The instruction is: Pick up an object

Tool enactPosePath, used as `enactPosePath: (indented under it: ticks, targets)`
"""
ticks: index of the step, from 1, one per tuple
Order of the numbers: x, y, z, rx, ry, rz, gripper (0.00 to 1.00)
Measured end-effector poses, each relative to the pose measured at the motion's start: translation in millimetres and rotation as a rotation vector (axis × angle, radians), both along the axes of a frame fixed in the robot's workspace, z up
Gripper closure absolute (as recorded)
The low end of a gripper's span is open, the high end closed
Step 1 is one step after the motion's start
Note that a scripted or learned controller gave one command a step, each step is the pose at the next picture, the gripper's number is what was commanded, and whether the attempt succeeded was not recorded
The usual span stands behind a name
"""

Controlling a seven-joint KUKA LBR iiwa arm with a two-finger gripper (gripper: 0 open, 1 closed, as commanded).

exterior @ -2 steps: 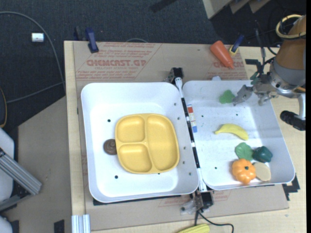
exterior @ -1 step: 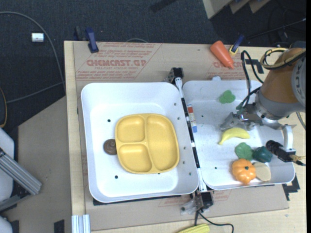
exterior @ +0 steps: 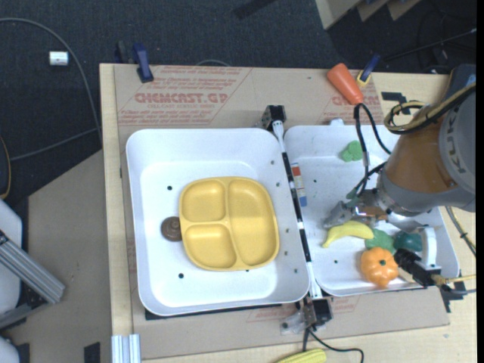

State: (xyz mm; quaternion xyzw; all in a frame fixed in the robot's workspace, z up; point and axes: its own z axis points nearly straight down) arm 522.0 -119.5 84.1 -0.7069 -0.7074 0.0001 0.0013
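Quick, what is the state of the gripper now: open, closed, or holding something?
Gripper: cannot be told; it is low in the right bin, right by the yellow banana.

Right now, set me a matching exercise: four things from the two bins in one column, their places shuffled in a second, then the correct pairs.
Things
1. yellow divided tray
2. banana
3. orange pumpkin-shaped toy
4. small brown disc

Places
A. near corner of the right bin, below the banana
B. left bin, against the tray's left edge
C. middle of the left bin
D. right bin, just beside the pincer

Pairs: 1-C, 2-D, 3-A, 4-B
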Motion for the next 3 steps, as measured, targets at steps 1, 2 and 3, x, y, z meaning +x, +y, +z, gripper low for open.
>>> enactPosePath:
  ticks: [1,2,3]
  targets:
    - [0.6,-0.1,10.0,-0.001,-0.003,-0.001,1.00]
    - [0.5,0.0,9.8,0.000,-0.002,-0.001,0.00]
    - [33.7,-81.6,39.8,-0.004,-0.003,-0.002,0.00]
